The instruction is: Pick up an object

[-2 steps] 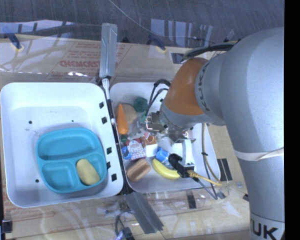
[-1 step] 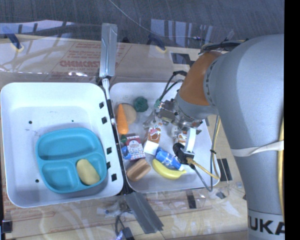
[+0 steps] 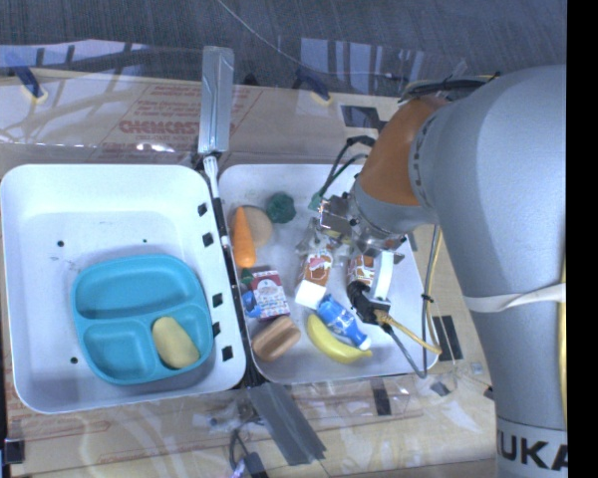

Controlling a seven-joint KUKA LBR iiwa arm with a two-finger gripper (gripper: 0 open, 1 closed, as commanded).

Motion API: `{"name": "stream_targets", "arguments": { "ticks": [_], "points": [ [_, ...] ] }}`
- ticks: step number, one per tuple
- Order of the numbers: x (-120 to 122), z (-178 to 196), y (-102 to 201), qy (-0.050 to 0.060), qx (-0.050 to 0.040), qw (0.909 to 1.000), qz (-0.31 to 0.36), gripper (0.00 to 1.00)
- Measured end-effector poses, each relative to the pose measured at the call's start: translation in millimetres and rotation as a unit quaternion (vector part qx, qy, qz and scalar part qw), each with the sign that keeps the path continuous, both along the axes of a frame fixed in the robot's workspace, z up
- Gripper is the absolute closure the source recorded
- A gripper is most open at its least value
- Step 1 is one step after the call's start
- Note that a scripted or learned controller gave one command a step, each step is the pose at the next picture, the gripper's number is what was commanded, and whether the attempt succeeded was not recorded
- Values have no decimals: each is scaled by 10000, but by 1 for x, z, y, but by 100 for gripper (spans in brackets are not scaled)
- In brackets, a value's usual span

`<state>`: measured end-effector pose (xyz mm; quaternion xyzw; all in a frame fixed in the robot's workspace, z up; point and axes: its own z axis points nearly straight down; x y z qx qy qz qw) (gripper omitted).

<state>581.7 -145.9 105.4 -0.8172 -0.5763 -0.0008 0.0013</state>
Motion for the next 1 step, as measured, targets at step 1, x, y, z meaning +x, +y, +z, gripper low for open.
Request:
{"name": "stream_targets", "arguments": {
  "ticks": [1],
  "points": [
    [-16, 88, 65, -11, -7, 9970, 772, 100]
  ]
}}
